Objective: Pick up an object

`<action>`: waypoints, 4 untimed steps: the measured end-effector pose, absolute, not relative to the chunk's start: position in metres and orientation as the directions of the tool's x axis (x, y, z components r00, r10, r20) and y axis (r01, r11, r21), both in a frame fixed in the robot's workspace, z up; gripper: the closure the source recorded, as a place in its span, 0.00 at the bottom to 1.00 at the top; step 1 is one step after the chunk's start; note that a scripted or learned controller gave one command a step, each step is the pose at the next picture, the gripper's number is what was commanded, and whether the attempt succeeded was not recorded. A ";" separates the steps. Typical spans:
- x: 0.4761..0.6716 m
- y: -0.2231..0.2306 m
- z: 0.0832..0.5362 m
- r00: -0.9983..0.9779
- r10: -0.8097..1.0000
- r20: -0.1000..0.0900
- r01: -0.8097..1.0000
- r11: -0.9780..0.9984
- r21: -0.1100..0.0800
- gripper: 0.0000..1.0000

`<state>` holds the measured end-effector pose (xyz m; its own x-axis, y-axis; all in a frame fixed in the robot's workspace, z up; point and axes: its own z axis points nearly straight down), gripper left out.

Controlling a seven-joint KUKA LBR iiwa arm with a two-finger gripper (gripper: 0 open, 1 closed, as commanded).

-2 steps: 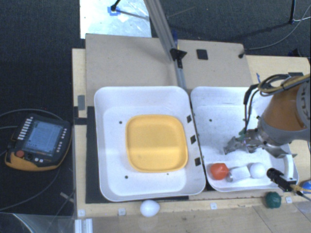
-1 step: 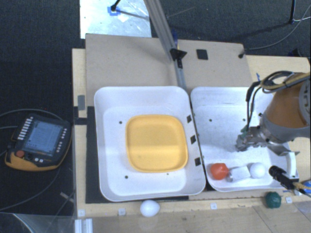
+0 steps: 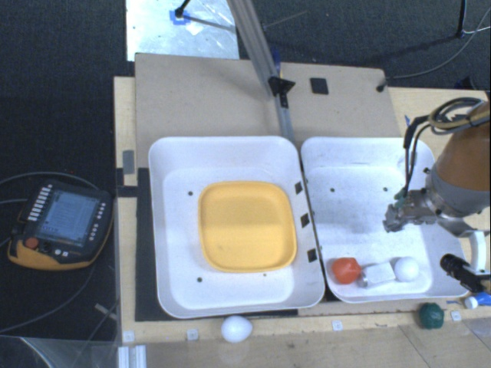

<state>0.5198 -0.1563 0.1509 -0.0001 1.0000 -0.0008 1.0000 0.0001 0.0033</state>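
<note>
In the right bin [image 3: 360, 167], along its near wall, lie a red object [image 3: 344, 269], a small white block [image 3: 377, 274] and a white ball [image 3: 406, 268], close together. My gripper [image 3: 397, 218] hangs over the right side of this bin, above and a little behind those three objects. The grey arm with its orange band [image 3: 462, 167] comes in from the right. Nothing is visibly held by the gripper.
The left bin [image 3: 173, 228] holds a square yellow plate [image 3: 248, 225]. Outside the bins, a white egg [image 3: 236, 328] lies by the front edge and a green ball [image 3: 431, 315] sits at the front right. A teach pendant [image 3: 57, 225] rests on the floor at left. A slanted metal pole [image 3: 257, 44] rises behind the bins.
</note>
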 end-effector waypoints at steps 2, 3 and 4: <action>0.517 -0.158 0.235 -0.001 1.000 0.000 1.000 0.001 0.003 1.00; 0.534 -0.114 0.226 -0.003 1.000 0.001 1.000 0.003 0.000 1.00; 0.553 -0.073 0.221 -0.004 1.000 0.001 1.000 0.004 0.001 1.00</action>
<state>0.5529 -0.0730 0.2210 -0.0041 1.0000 0.0011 1.0000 0.0041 0.0006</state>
